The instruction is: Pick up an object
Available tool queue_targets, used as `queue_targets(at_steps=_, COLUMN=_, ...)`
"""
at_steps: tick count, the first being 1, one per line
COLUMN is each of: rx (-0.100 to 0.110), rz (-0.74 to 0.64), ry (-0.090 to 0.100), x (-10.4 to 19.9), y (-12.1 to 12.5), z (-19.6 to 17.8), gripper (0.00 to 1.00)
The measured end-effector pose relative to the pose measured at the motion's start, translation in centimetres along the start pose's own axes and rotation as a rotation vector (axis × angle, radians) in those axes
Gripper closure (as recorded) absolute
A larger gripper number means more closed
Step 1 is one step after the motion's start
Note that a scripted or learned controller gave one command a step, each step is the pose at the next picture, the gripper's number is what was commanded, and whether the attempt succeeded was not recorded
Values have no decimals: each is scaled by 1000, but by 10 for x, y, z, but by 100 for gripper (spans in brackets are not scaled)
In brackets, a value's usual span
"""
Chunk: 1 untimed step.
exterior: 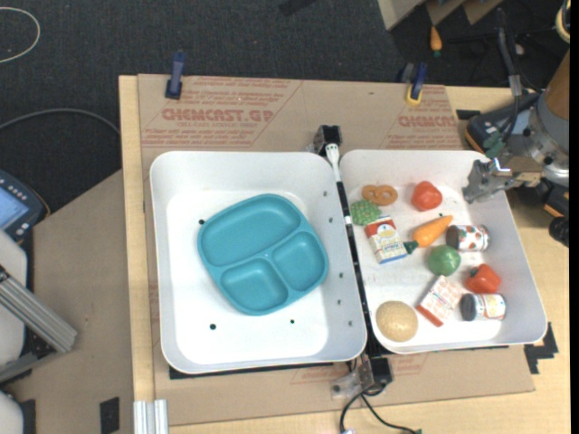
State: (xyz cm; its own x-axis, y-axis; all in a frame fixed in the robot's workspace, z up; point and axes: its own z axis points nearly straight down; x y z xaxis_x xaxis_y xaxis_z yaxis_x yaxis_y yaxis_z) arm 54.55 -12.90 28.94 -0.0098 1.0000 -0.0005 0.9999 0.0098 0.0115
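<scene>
Left bin (172, 242): sitting beside right bin, holding teal divided plate (262, 253).
Right bin (525, 283): holding all candidate items.
Arm's gripper (484, 181): hanging at right bin's upper right rim, above no item; opening impossible to tell; nothing showing in its hold.
Bread roll (396, 320): lying near front edge.
Carrot (432, 231): lying mid-bin, beside green ball (443, 260).
Tomato (426, 195), pretzel (380, 193): lying toward back.
Task judged barely starting: no item lifting; selection, descent, grasp remaining.
</scene>
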Motion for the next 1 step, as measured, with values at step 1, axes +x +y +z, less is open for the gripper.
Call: queue_targets(at_steps=1, rx=0, rz=-5, ry=4, x=120, y=6, z=-72, gripper=100)
